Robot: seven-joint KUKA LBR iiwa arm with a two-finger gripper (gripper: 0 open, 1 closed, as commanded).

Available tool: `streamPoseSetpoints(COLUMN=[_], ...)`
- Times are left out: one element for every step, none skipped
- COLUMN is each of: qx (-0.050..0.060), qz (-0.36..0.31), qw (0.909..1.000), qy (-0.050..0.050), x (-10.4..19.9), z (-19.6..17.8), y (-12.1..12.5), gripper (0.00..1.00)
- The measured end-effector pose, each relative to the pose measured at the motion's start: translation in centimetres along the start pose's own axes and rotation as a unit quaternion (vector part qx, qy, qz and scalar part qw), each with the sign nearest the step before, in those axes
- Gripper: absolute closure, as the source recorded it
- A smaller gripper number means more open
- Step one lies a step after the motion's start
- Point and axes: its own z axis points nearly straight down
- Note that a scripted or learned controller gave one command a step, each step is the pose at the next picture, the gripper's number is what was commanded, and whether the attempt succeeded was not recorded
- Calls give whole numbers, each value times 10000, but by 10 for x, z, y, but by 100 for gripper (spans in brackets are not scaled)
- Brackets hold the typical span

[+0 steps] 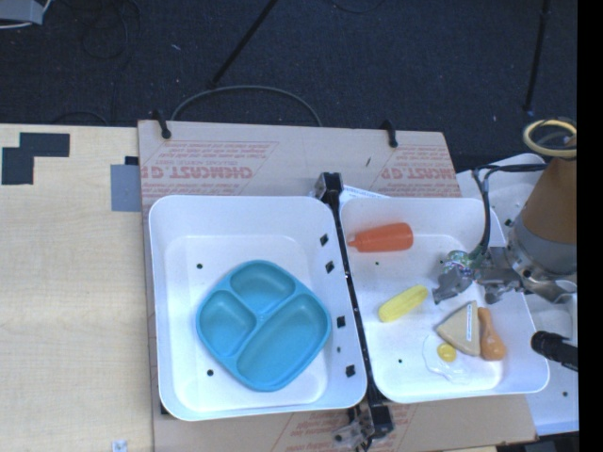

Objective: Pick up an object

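Note:
The right bin [400, 365] holds several toy foods: an orange carrot-like piece [382, 238] at the back, a yellow corn cob [403, 303] in the middle, a tan sandwich wedge [460, 330], an orange stick [490, 335] beside it, and a fried egg [447, 354] at the front. My gripper [454, 277] hangs low over the bin's right half. It is just right of the corn cob and just behind the sandwich wedge. Nothing shows in its grasp.
The left bin [179, 252] holds a blue divided plate [263, 323]. A black divider [341, 290] separates the bins. The arm's orange band [556, 196] and cables stand over the right rim. Wooden bench top lies to the left.

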Motion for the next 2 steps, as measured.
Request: streamPoseSetpoints(qx=[-67, -31], qz=[-12, -10], qw=[10000, 10000], qy=[-15, -1], x=[0, -2], z=[-7, 57], y=[3, 3], gripper=[0, 0])
